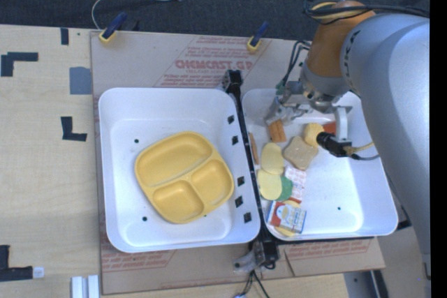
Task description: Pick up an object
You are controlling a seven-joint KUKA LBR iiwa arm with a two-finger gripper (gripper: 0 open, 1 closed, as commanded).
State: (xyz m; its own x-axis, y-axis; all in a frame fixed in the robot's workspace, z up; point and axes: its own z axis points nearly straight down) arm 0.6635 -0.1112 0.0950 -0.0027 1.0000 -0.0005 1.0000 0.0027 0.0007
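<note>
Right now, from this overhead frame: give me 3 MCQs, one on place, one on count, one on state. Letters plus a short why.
1. Where does the yellow tray lie?
A. left bin
B. right bin
C. on the bare bench

2. How many compartments does that tray have?
A. two
B. three
C. five

3. How does the tray sit?
A. flat, open side up
B. flipped over
C. standing on its edge

Answers:
1. A: it rests inside the left bin, across the divider from the pile of small items in the right bin, where the pincer reaches.
2. B: raised ridges split it into one long section and two smaller ones.
3. A: its hollow compartments face the camera and its rim lies level on the bin floor.
</note>
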